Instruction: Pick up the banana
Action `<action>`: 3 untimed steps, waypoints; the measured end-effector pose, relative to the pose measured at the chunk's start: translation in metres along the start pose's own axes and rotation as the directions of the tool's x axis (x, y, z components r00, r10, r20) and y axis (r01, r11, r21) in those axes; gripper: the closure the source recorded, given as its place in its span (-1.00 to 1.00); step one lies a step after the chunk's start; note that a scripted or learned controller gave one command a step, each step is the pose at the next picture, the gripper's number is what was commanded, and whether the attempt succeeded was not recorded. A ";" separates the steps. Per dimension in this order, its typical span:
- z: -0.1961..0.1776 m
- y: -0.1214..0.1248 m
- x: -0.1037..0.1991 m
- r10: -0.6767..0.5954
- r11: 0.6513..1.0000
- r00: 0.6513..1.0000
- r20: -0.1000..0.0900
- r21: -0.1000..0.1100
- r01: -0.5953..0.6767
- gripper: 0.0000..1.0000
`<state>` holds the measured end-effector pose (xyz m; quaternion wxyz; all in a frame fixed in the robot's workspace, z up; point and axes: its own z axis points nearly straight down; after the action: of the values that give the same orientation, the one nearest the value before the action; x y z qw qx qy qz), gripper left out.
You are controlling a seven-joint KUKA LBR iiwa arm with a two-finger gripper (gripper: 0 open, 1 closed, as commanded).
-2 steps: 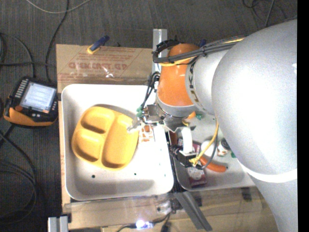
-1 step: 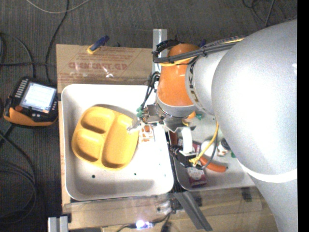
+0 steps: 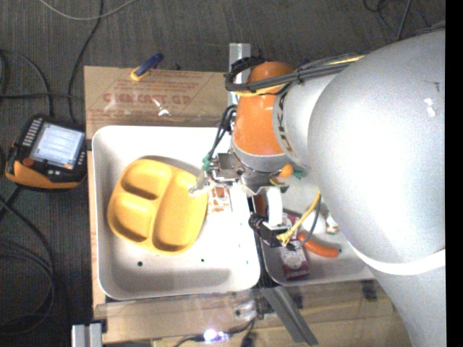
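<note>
Grip state of the gripper (image 3: 215, 186): cannot tell, masked by the wrist above it. Poised over the right part of the left bin (image 3: 217, 262), just beside a yellow divided plate (image 3: 158, 204).

Far left, on dark carpet strewn with cables: a handheld control unit (image 3: 47, 150) with a lit screen. Next, a cardboard sheet (image 3: 155, 96) beyond the bins, bearing a small blue and yellow thing (image 3: 147, 65). Then the plate, tilted in the left bin.

Right of the gripper, in the right bin (image 3: 351, 270): a dark red thing (image 3: 295, 264) and an orange carrot-like thing (image 3: 322, 250), near each other. Largely covered by the grey arm (image 3: 376, 157). Whereabouts and look of the banana: cannot tell.
</note>
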<state>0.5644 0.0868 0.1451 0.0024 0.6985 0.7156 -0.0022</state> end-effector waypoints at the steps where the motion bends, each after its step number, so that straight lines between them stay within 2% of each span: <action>1: 0.003 0.004 0.006 -0.014 1.000 1.000 0.011 0.018 0.014 -1.00; 2: 0.005 0.010 0.009 0.022 0.999 1.000 0.016 0.031 -0.022 -1.00; 3: 0.005 0.011 0.010 0.006 0.999 1.000 0.018 0.038 -0.006 -1.00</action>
<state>0.5753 0.0969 0.1399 -0.0047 0.7005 0.7133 -0.0221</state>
